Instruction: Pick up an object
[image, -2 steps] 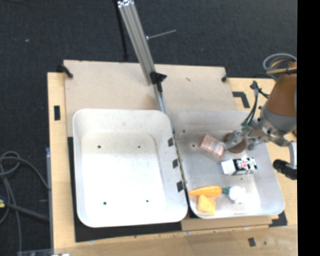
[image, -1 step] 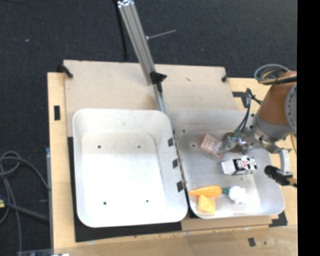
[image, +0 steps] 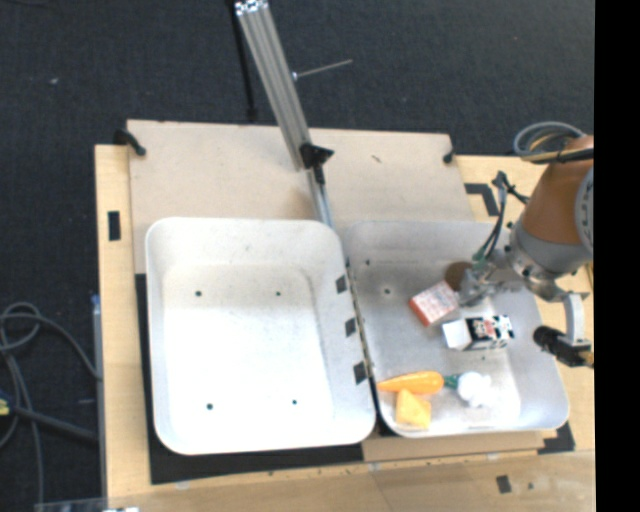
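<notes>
Your gripper (image: 480, 283) hangs low over the right bin (image: 400, 250), near its far right side; you cannot tell how it is set or whether it has anything. Just left of it lies a small red-and-white packet (image: 433, 303), and just below it a black-and-white box (image: 477, 331). Nearer the front edge sit an orange carrot-like piece (image: 410, 382), a yellow wedge (image: 413, 409) and a white lump (image: 477, 388). The left bin (image: 250, 330) lies beside.
</notes>
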